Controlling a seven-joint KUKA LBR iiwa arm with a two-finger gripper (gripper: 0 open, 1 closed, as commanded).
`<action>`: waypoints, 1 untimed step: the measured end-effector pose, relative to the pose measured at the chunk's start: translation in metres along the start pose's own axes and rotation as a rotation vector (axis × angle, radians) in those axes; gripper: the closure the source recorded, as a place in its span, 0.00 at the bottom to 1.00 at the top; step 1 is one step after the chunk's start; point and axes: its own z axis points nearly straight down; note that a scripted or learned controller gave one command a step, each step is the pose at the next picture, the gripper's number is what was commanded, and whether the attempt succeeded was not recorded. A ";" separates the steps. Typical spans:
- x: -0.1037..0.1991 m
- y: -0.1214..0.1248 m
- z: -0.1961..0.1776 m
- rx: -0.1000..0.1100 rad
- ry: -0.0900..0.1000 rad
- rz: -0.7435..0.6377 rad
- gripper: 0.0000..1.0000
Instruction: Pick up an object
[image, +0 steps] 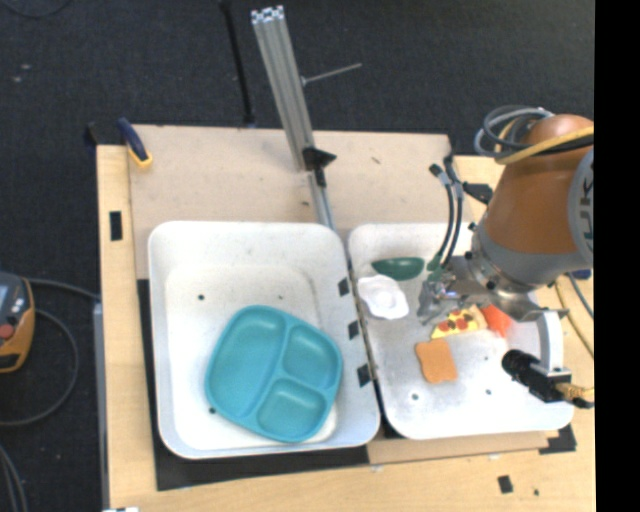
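My gripper (437, 300) hangs low over the middle of the right bin (470, 420), on the grey arm with its orange band. Just left of it lies a white crumpled object (384, 297). A dark green bowl-shaped object (399, 267) sits behind that, near the bin's back wall. A yellow and red toy (460, 322) lies right under the gripper's near side, with a bright orange piece (494, 320) next to it. A tan square block (436, 362) rests a little closer to the front. Nothing is visibly held.
The left bin (180, 270) holds a light blue divided plate (274, 372) in its front half. A metal post (290, 95) rises behind the bins. The bench's far side carries a small blue and yellow clamp (134, 142).
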 end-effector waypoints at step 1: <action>0.061 0.001 0.001 0.002 0.001 -0.001 1.00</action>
